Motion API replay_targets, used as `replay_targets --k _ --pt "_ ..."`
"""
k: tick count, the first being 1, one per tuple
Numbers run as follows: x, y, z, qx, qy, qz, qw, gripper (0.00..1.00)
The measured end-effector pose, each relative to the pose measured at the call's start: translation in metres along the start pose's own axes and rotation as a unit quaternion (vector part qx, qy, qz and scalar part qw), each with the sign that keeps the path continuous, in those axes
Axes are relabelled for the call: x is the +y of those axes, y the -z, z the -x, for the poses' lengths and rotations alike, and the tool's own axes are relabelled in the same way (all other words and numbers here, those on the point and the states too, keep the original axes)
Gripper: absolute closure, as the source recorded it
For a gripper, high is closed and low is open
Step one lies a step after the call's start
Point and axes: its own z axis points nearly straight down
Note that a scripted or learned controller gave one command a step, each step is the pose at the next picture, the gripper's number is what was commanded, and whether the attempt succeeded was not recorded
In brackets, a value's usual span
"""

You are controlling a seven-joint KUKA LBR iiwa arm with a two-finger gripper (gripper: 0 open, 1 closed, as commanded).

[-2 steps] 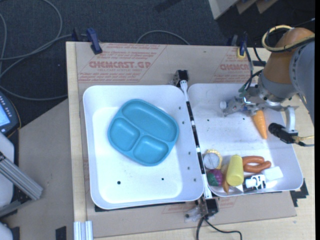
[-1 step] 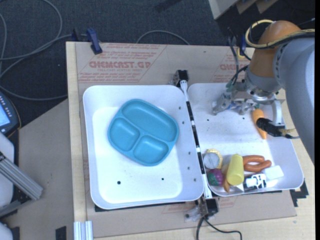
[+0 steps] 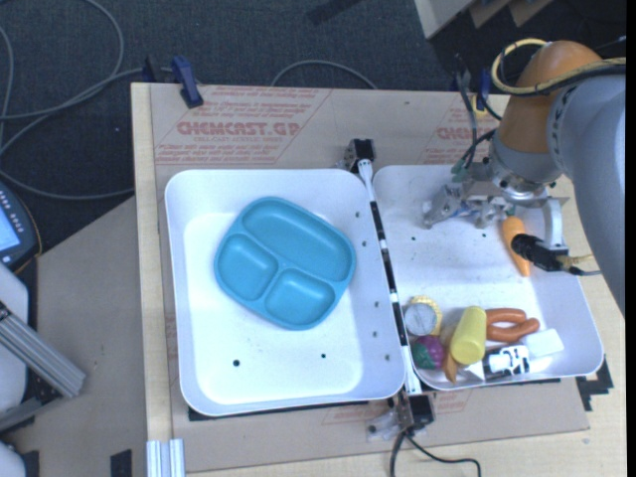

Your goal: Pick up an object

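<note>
The arm comes in from the right of the frame with its orange band at the upper right, and the gripper (image 3: 465,210) hangs low over the upper part of the right bin (image 3: 417,182), its metal fingers splayed apart with nothing between them; I'd judge it sits there because it is working toward one of the loose toys, yet the bare white floor is all that lies under the fingers; the nearest thing is an orange carrot-like piece (image 3: 515,242) just to the right of the gripper at the bin's right side, with a black part touching it that I cannot identify; the rest of the candidates are heaped in the lower corner of that bin, probably slid there along the sloped floor: a yellow cylinder (image 3: 469,334), a small round clock-like toy (image 3: 422,317), a purple and green piece (image 3: 430,351), an orange-red hooked piece (image 3: 510,321) and a white and black item (image 3: 517,358), all touching or nearly so; the left bin (image 3: 189,266) holds a blue divided plate (image 3: 285,261), lying flat near its middle, well apart from the gripper.
</note>
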Motion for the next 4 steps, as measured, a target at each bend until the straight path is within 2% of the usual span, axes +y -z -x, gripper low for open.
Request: replay_targets --k 1,3,4 --pt "0.000 0.000 -0.027 -0.004 -0.001 0.000 1.0000 0.00" --pt "0.000 0.000 -0.030 -0.004 -0.002 0.000 1.0000 0.00" --pt "0.000 0.000 -0.040 -0.004 -0.002 0.000 1.0000 0.00"
